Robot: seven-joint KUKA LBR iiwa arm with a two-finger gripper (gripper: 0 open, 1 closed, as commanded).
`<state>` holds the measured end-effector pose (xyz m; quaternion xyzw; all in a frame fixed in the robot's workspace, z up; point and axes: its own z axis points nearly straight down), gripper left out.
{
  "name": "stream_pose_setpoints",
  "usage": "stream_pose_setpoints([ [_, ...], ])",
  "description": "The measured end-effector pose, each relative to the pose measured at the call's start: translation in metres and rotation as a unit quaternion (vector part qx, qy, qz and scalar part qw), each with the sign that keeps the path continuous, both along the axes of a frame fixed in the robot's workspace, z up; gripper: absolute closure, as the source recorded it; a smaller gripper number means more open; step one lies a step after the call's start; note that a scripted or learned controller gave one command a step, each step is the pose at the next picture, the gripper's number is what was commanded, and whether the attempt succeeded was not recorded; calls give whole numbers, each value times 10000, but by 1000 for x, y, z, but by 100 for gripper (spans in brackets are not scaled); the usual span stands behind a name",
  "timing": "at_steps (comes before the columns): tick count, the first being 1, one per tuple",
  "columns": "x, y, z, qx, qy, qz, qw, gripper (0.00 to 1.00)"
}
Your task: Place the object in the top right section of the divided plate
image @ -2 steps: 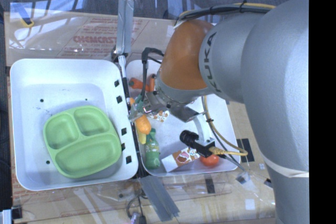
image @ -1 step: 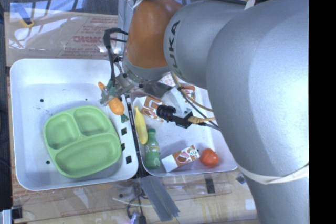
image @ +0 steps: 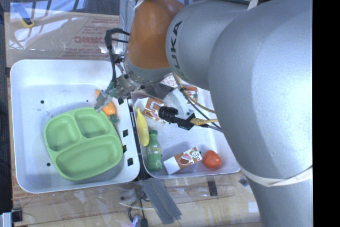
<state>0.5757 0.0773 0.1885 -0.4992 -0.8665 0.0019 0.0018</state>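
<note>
Camera view | tool (image: 108, 99) grips orange object (image: 109, 109) | beside green plate (image: 82, 143)

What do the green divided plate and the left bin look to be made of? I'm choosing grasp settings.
The green divided plate looks like moulded plastic with a matte finish: even colour, soft rounded ridges, hardly any glare. The left bin seems to be smooth white plastic, somewhat glossier, with rounded corners and a faint sheen along its walls. Neither can be confirmed from looks alone.
</note>
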Motion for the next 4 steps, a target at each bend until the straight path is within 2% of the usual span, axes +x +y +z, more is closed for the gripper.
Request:
stream_pose_setpoints([
  [1, 19, 46, 20, -12, -1, -1492, 9888, 0],
  [2, 64, 21, 0, -15, 5, -1921, 9814, 0],
  [3, 54, -9, 35, -6, -4, -1202, 9928, 0],
  [4, 55, -7, 41, -17, 26, -1149, 9934, 100],
])
